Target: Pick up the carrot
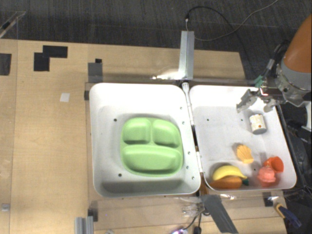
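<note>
The carrot (226, 183), orange with a dark green tip, lies at the front edge of the right bin (214, 130), tucked just under a yellow banana (228, 171). My gripper (257, 103) hangs over the back right part of that bin, far behind the carrot. Its two fingers (243, 102) stand apart, open, with nothing between them. The grey arm with its orange band (298, 57) comes in from the upper right.
A white cylinder (258, 123) lies just below the gripper. A yellow-orange piece (244, 153), a pink item (266, 175) and a red-orange one (276, 164) sit in the front right corner. The left bin (105, 130) holds a green divided plate (151, 146).
</note>
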`<state>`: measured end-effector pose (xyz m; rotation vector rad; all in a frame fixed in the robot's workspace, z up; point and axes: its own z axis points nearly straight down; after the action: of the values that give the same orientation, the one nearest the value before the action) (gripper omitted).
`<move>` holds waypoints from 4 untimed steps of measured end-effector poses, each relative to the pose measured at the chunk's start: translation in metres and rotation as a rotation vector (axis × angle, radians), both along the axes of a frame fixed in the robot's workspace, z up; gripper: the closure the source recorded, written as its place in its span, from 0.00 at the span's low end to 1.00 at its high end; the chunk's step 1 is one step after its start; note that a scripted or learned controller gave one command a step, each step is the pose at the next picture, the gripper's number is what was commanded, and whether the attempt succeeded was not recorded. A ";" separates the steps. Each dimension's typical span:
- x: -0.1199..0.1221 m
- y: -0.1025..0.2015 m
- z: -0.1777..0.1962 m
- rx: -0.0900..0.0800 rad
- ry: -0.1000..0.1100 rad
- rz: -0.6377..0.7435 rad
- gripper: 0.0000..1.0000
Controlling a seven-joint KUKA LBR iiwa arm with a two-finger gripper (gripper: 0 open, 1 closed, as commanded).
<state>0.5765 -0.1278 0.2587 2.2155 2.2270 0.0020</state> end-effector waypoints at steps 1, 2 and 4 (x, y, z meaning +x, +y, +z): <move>-0.059 -0.007 -0.083 -0.001 -0.002 0.036 0.00; -0.086 -0.034 -0.169 -0.003 -0.011 0.273 0.00; 0.010 -0.014 -0.170 -0.002 -0.011 0.032 1.00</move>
<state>0.5868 -0.1423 0.0890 2.1736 2.2558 0.0123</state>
